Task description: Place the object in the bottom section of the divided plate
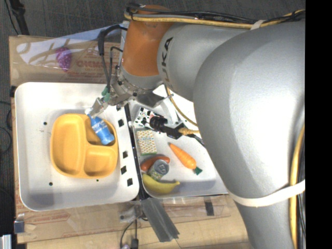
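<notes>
The blue bottle (102, 131) sits tilted at the right edge of the yellow divided plate (65, 149). It lies over the plate's small far-right section, and its nearer end reaches the ridge that splits the two small sections. Its pale top points up toward the claw (97, 109), which hangs right at that end. I cannot tell whether the claw is spread or pressed together, nor whether it is really pinching the bottle.

The plate lies in the left bin (31, 95), close to the wall shared with the right bin (210, 183). The big grey arm (249, 97) comes in from the right and covers much of the right bin.

In the part of that bin still showing lie a green patterned pad (147, 141), a carrot (182, 157), a red thing (149, 162) touching a can (160, 168), and nearest, a banana (160, 184). A clear bag (62, 58) with a purple blotch lies on the table (78, 217) beyond the left bin.
</notes>
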You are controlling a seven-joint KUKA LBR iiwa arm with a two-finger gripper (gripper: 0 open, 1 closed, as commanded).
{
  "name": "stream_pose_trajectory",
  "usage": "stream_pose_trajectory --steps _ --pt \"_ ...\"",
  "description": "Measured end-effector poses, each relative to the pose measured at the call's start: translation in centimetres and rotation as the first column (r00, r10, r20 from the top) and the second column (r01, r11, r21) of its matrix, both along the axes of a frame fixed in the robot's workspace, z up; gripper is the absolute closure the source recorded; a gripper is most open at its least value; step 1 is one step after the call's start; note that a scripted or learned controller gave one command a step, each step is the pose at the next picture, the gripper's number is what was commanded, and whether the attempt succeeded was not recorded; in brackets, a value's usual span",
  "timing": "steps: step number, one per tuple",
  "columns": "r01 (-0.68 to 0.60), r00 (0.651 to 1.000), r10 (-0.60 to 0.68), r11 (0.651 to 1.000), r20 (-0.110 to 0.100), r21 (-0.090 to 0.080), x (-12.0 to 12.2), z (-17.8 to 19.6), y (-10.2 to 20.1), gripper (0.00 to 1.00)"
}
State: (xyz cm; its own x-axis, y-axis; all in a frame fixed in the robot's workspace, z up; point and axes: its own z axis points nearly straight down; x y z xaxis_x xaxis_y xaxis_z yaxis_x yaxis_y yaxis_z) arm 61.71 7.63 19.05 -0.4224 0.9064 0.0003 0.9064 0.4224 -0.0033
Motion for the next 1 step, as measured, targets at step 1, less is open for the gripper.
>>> stream_pose_trajectory --steps 1 --pt "-0.169 0.986 0.169 0.986 0.005 0.001 3.94 17.59 -0.58 0.00"
